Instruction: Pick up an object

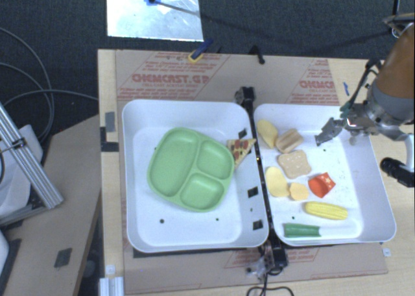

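My claw (332, 130) hangs over the upper right part of the right shallow white bin (373, 178), reaching in from the right, and I cannot tell from up here how it is set; nothing shows in its grip. The things I might pick up all lie below and to the left of me. Nearest, just to my left, is a tan bread-roll-shaped toy (289, 139), touching a pale yellow oval piece (267, 134) beyond it. Below those sits a beige toast-slice toy (295, 164). Straight under me, further down the bin, is a red-orange pepper-like chunk (321, 185), with a small yellow-orange round piece (299, 191) and a larger pale yellow oval (277, 182) to its left. Lower still lie a yellow corn cob (326, 210) and, near the bottom wall, a green flat bean-like piece (301, 229). Well off to my left, past the divide, the left white bin (139, 217) holds a green three-compartment plastic plate (190, 168), with a pizza-slice toy (240, 149) leaning on its right rim.
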Motion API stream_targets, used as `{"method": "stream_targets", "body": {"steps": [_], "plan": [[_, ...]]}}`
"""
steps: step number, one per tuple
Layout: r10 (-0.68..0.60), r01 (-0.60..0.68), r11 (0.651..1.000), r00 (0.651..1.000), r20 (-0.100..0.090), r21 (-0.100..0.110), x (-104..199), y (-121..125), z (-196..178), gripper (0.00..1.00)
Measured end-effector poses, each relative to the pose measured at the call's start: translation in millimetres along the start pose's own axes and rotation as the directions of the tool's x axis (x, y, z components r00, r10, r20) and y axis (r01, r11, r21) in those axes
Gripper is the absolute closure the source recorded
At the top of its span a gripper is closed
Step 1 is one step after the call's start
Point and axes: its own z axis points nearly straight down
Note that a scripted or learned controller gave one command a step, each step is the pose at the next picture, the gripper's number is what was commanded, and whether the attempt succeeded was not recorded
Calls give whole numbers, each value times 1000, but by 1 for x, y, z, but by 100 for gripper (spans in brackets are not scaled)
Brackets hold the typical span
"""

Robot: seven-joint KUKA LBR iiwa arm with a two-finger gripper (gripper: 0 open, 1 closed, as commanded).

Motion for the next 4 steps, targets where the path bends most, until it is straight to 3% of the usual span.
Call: {"method": "stream_targets", "body": {"steps": [1, 2, 3, 4], "plan": [[5, -5, 1000, 1000, -3, 10, -7, -68, 74, 0], [2, -2, 1000, 1000, -2, 4, 22, -98, 123, 0], [2, -2, 1000, 1000, 0, -3, 21, -95, 111, 100], [-5, 5, 1000, 1000, 1, -11, 50, -94, 2, 100]]}}
